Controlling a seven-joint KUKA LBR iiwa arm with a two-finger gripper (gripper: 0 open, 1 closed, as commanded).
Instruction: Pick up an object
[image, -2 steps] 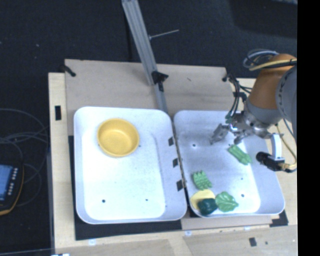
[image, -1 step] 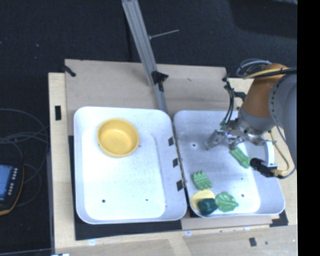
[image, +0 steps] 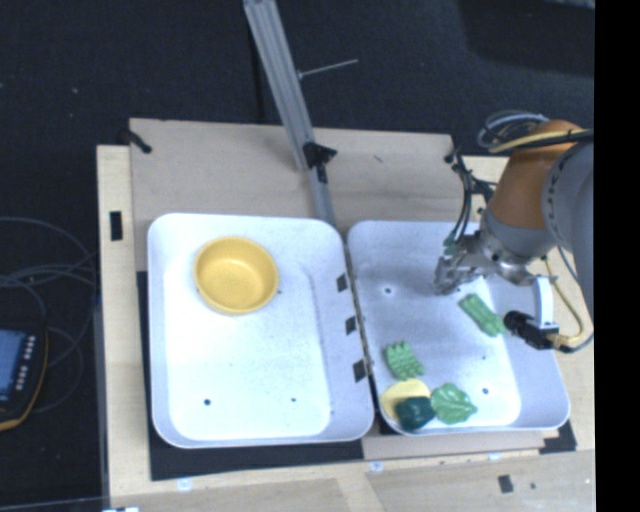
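Now the gripper (image: 448, 277) hangs low over the right bin (image: 400, 250) on the tan bench (image: 220, 170), with dark floor around, near a green block (image: 482, 314); its grip is hidden.

- I see the arm (image: 540, 200) cut off at the right edge.
- The gripper (image: 447, 277) looks too blurred to read its fingers.

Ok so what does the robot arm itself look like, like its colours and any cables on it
The arm is grey, with a rounded orange band above the wrist. Thin dark cables run down beside it, and pale looped cabling sits on top of the orange part. The wrist narrows to a small grey metallic pincer. A white and black fitting with a yellowish cable hangs beside the wrist.
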